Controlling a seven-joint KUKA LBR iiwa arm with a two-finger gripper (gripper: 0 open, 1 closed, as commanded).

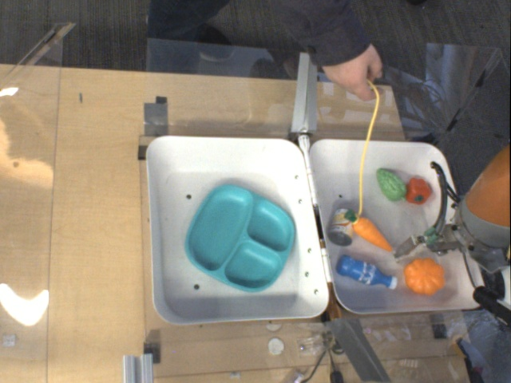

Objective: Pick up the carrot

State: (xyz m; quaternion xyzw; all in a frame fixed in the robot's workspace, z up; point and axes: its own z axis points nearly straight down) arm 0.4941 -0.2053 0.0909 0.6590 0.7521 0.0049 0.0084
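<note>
The carrot (373, 233) lies in the right bin (343, 162), orange with its green top pointing up-left, touching a small tin can (342, 227). A yellow cord (366, 154) runs from the carrot's top up to a person's hand (355, 70) beyond the bin. My gripper (409, 247) hovers just right of the carrot's tip, above the orange pumpkin (424, 277). It is open, with nothing between its fingers. The arm's orange band (491, 194) shows at the right edge.
The right bin also holds a blue bottle (365, 272) below the carrot, plus a green vegetable (391, 183) and a red one (417, 190) at the back. A teal divided plate (239, 238) sits in the left bin (172, 214).
</note>
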